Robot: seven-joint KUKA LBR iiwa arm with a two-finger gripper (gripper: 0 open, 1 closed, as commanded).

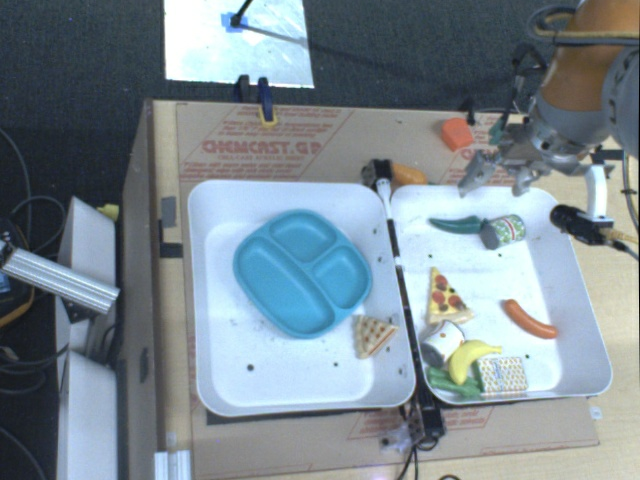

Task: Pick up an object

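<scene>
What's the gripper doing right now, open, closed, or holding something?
Gripper: open, holding nothing, above the far edge of the right bin.

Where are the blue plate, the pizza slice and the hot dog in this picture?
Blue plate (300, 273): camera view, on the middle of its divided surface.
Pizza slice (446, 298): camera view, on its topped face.
Hot dog (528, 319): camera view, on the middle of its length.

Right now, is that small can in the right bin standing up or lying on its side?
On its side. The can lies along the right bin floor, grey end facing left, beside the green pepper.
</scene>
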